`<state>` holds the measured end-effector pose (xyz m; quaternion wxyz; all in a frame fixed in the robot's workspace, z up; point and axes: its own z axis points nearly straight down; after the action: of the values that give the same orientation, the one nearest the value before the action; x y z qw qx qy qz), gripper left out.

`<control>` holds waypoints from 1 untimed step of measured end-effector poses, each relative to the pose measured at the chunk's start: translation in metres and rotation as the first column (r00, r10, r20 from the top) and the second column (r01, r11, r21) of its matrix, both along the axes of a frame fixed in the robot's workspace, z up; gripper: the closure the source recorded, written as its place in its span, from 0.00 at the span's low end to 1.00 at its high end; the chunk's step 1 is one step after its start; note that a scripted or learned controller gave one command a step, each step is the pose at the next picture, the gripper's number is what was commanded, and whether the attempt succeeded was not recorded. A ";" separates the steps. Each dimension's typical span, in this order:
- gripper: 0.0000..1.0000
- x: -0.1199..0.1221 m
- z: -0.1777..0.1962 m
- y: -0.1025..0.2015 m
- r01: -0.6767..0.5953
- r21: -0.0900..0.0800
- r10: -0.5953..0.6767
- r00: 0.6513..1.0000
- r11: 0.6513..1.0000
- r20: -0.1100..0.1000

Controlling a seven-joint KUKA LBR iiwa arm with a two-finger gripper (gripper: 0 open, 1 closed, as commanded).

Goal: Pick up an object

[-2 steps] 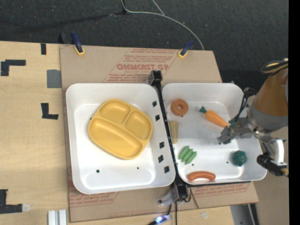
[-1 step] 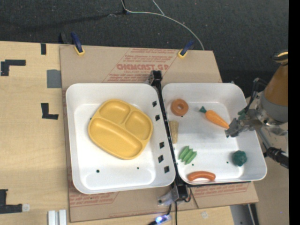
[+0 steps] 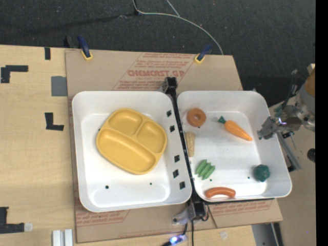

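Glossy white bins (image 3: 82, 152) — smooth tapered carrot (image 3: 237, 129), hand (image 3: 277, 124) beside, grip unclear

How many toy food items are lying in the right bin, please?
5, possibly more unseen: a donut near the divider at the far side, a carrot right of it, green beans mid-bin, a sausage at the near wall, and a green ball near the right wall.

Arm (image 3: 307, 94) cut off at right edge; gripper (image 3: 270, 127) fingers (blurred) unreadable.
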<state>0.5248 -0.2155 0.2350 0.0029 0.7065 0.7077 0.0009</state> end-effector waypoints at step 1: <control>1.00 0.001 0.053 0.000 0.000 0.001 0.000 1.000 1.000 0.000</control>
<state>0.5262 -0.2153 0.2882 0.0025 0.7063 0.7079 0.0009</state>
